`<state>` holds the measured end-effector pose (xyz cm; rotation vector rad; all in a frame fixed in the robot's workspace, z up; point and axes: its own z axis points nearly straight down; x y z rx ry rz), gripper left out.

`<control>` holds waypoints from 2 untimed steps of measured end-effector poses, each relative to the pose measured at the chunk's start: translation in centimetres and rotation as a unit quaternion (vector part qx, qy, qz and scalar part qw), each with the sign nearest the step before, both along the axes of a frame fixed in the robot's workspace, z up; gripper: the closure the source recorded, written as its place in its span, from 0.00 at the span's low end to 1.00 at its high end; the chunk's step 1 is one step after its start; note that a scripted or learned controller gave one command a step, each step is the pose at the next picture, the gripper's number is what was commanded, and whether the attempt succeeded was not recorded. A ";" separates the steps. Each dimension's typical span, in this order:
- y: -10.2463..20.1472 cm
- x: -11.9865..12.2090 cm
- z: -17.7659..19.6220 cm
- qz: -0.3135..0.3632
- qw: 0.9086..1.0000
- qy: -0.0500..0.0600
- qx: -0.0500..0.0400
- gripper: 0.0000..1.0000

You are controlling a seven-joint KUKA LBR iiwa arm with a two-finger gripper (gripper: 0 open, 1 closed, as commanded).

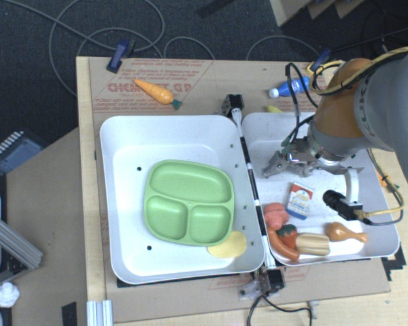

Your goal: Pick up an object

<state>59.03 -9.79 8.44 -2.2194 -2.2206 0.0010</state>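
Note:
My gripper (pixel 289 167) hangs low over the upper left part of the right bin (pixel 272 124). Its metal fingers (pixel 270 170) look spread open with nothing between them. Just below it lies a small white, blue and red carton (pixel 300 201). Along the bin's front edge lie a pink piece of toy food (pixel 275 215), a red pepper with a green stem (pixel 284 240), a tan bun (pixel 313 244) and a brown drumstick (pixel 343 233). The grey and orange arm covers the bin's upper right.
The left bin (pixel 122 148) holds a green divided plate (pixel 188 201) and a pale yellow slice (pixel 228 245) at its front right. Outside the bins, a toy carrot (pixel 155 91), a blue clip (pixel 117 55) and a blue-white bottle (pixel 289 87) lie on the board.

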 end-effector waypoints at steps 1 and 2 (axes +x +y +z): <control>-1.4 -2.6 0.0 -0.001 1.000 0.000 0.000 0.00; -1.4 -2.6 1.0 -0.001 1.000 -0.001 0.000 1.00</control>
